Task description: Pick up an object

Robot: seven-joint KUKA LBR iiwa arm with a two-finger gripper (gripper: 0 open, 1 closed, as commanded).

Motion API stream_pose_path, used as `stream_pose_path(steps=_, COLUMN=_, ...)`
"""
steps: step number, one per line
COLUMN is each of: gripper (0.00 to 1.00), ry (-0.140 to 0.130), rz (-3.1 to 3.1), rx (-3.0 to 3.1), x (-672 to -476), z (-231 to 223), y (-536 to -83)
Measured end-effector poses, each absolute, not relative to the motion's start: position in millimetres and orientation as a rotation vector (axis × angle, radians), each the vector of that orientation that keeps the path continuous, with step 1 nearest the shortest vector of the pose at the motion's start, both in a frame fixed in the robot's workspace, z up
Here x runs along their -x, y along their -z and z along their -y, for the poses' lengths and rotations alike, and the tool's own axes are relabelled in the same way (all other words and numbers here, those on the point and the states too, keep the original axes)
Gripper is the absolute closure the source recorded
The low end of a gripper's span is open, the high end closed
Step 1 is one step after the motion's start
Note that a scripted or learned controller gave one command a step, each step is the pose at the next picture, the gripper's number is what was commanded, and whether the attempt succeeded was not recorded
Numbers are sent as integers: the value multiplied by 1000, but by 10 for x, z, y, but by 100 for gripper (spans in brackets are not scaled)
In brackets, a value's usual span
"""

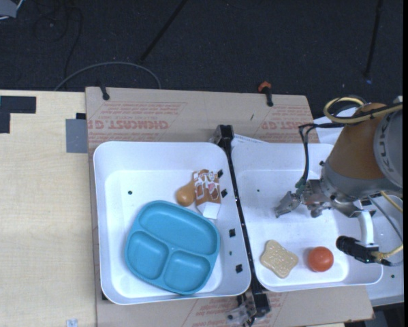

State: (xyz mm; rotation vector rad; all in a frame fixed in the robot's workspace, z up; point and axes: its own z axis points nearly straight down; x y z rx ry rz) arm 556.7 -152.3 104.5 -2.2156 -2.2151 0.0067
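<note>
In the right bin lie a tan cracker-shaped toy and a red ball, both near the front wall. My gripper hangs over the middle of that bin, pointing left, above and behind the cracker toy. Nothing shows between its fingers. The left bin holds a blue divided plate and a small orange and brown toy with a white piece beside it.
The arm's orange band and grey wrist cover the right bin's far right side, with cables looping around them. A black divider runs between the bins. Cardboard lies under both bins.
</note>
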Motion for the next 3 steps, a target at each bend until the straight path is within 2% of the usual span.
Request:
stream_pose_path(steps=1, gripper=100, ry=-4, rz=2213, rx=2223, x=-5579, z=1543, y=-1181)
stream_pose_path(steps=3, gripper=100, ry=3, rz=2225, rx=2221, x=-5655, z=1500, y=-2290)
